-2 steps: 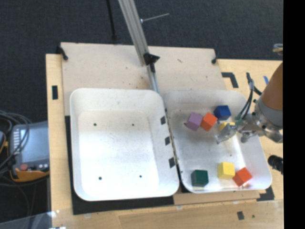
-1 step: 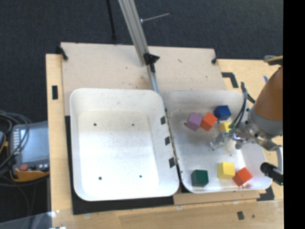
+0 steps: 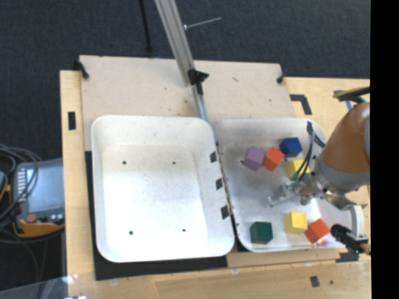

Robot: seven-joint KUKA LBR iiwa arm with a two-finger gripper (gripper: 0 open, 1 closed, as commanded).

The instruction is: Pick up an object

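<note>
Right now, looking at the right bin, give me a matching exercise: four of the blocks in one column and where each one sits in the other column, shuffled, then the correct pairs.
Blocks:
1. green block
2. blue block
3. purple block
4. yellow block

Places:
A. far end of the right bin, highest in the picture
B. touching the left side of an orange block
C. near edge, leftmost of the row
D. near edge, between a green and an orange block

Pairs: 1-C, 2-A, 3-B, 4-D
</note>
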